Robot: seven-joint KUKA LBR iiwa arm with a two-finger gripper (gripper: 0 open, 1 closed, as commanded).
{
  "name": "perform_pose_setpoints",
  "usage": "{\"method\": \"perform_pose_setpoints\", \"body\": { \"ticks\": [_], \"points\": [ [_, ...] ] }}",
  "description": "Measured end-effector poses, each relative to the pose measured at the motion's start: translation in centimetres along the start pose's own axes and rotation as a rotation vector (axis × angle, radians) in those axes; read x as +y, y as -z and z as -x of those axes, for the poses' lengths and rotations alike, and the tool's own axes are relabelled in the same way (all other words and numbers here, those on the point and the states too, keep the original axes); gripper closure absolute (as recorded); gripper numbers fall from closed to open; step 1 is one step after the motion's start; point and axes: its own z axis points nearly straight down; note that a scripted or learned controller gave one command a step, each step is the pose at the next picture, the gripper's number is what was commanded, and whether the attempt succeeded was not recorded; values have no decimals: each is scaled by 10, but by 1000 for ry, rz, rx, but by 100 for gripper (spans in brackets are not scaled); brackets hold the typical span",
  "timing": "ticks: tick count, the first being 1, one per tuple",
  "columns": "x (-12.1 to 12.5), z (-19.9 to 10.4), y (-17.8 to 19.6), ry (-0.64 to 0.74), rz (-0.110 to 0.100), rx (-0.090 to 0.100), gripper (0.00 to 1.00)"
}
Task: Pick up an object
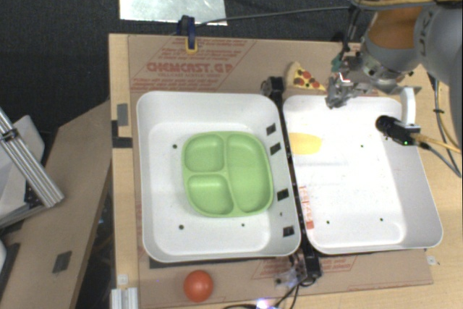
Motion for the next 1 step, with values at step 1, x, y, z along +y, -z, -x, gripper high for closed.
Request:
{"method": "perform_pose_setpoints", "body": {
  "ticks": [1],
  "points": [
    [-5, -44, 4, -1, -2, 0, 100]
  ]
}}
